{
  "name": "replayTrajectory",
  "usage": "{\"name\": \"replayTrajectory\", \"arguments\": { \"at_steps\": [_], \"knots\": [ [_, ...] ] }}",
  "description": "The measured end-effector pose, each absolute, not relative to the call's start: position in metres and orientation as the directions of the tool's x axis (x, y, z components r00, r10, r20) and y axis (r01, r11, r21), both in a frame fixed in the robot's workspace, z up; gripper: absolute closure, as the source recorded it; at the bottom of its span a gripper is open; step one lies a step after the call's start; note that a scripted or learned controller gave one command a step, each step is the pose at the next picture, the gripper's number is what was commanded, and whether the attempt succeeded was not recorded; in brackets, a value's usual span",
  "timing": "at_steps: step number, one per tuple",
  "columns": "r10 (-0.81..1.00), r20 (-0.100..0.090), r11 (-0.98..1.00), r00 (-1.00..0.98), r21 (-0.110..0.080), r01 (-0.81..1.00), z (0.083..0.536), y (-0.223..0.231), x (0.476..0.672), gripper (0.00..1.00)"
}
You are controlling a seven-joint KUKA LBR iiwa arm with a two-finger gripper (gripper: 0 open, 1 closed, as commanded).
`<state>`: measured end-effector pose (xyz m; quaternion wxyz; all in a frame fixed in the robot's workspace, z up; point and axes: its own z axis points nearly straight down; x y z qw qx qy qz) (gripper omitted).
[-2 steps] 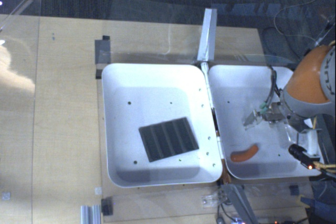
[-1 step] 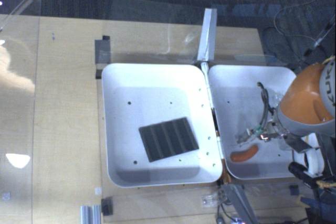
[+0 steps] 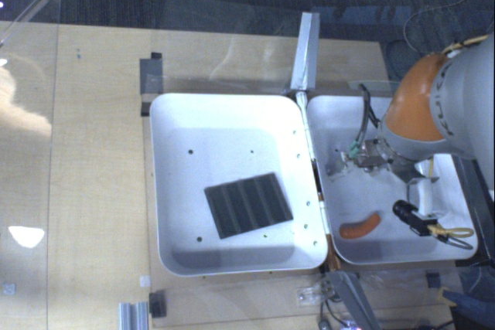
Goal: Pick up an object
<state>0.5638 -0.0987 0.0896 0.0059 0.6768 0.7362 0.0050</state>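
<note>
The gripper hangs over the middle of the right bin; whether it is open or closed I cannot tell. The orange sausage-shaped object lies near that bin's near edge, so the gripper should probably centre above it and close across its narrow width.

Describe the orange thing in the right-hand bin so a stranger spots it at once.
Take the right bin, under the arm. Near its bottom edge lies a small curved sausage. It is orange-red; the left bin holds only a flat dark ribbed mat.
</note>
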Motion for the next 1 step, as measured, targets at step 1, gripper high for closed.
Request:
{"name": "replayTrajectory", "arguments": {
  "at_steps": [1],
  "knots": [
    [0.986, -0.003, 0.165, -0.165, 0.007, 0.986, 0.0868, -0.1188, 0.6665, 0.00]
  ]
}}
